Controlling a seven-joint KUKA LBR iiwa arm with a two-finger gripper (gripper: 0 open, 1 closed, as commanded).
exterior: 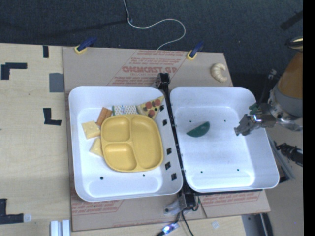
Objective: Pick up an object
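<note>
Nearest you: cable clutter at the worktop edge. Your jaws hover over the right bin, state unreadable. Green object lies well apart, left in that bin. Left bin: yellow divided plate, tan pieces.

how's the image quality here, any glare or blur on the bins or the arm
Camera view: even light, soft overall; both white bins look bright but not blown out; the yellow plate and green object read clearly; the gripper is dark and blurry, detail lost.
</note>
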